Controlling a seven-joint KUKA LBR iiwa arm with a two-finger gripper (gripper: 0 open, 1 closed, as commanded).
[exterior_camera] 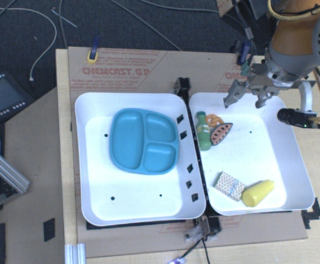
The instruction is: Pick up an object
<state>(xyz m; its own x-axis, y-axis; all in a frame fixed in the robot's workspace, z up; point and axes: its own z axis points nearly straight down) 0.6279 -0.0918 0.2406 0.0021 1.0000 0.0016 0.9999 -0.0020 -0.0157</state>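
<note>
My jaws hang spread and empty over the right bin's far edge, so I judge I'm only approaching and must next descend on the green bottle near the divider.

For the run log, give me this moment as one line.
open two-finger gripper above right white bin far edge | nothing held | yellow plastic bottle untouched
</note>
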